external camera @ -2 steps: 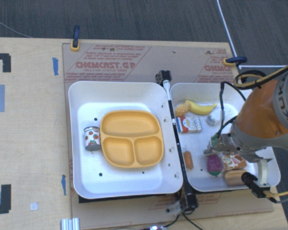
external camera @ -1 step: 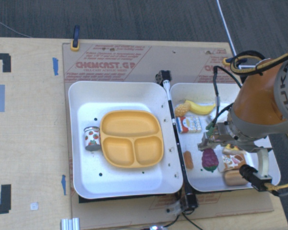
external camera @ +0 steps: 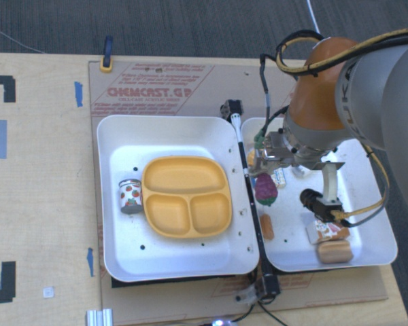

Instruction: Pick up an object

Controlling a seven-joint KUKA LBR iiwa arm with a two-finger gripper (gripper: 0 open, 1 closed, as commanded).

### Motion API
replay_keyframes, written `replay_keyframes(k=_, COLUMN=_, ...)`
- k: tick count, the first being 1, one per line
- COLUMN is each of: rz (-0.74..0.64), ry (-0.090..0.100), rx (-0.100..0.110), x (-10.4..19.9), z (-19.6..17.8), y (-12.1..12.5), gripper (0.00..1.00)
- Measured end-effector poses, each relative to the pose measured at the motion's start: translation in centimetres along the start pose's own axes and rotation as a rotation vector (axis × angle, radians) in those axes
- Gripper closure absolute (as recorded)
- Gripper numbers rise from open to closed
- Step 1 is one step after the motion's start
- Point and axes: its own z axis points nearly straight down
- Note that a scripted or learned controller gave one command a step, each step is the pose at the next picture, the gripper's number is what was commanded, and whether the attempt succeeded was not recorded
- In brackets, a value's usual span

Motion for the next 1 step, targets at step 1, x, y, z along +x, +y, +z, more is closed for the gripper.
replay_keyframes(k=1, rz=0.002, ry=0.001, rx=0.003, x=1.12, z=-1.47, y=-5.69, gripper=1.0)
